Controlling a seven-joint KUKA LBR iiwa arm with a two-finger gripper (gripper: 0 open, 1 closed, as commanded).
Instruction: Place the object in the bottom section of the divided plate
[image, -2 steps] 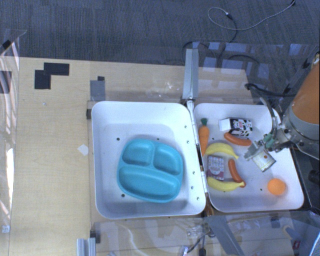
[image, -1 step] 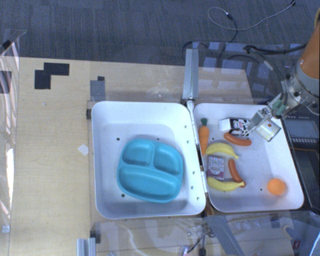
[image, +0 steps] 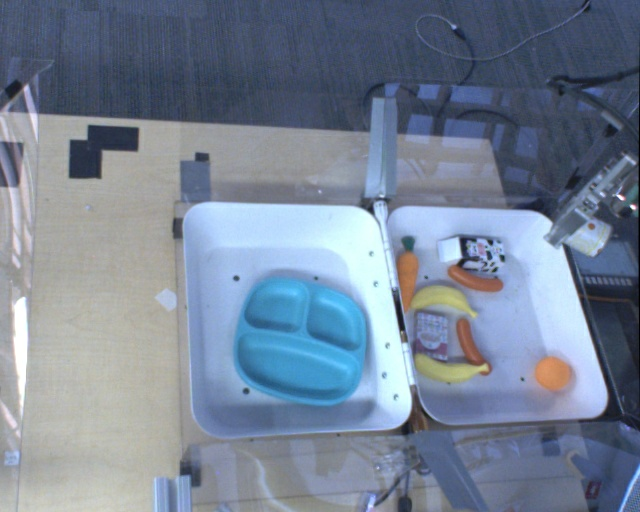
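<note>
Divided plate (image: 300, 340), blue with 3 sections, sits in the left bin (image: 210, 300), far left of the pincer (image: 583, 228), open floor around it. The pincer hangs at the right bin's (image: 575, 320) upper right rim; its opening cannot be told. Below-left lie carrot (image: 407, 274), 2 bananas (image: 443, 298), 2 sausages (image: 474, 280), orange (image: 553, 373).
</note>
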